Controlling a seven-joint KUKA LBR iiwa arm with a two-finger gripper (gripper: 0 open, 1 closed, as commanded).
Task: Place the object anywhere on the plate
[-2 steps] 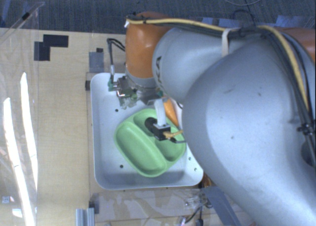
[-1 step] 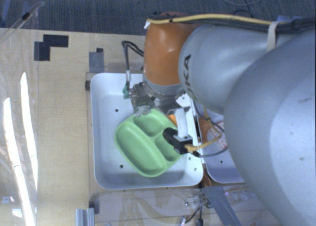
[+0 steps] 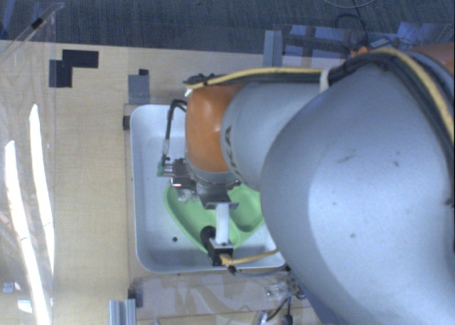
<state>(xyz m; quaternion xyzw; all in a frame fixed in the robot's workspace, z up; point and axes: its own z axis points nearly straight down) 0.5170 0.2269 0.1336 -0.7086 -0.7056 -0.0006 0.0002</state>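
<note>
A light green plate [image 3: 179,211] lies in the white bin [image 3: 146,174], toward its front right. My gripper [image 3: 206,194] hangs straight over the plate, below the orange band [image 3: 206,131] of the wrist. The wrist and the big grey arm [image 3: 341,188] cover the plate's middle and right side, so whatever lies under the gripper is hidden.
The arm's bulk covers the whole right side of the bench, including the second bin. A clear plastic panel [image 3: 28,146] stands along the bench's left side. Black L-shaped marks [image 3: 71,66] and a small grey post [image 3: 139,87] sit behind the bin.
</note>
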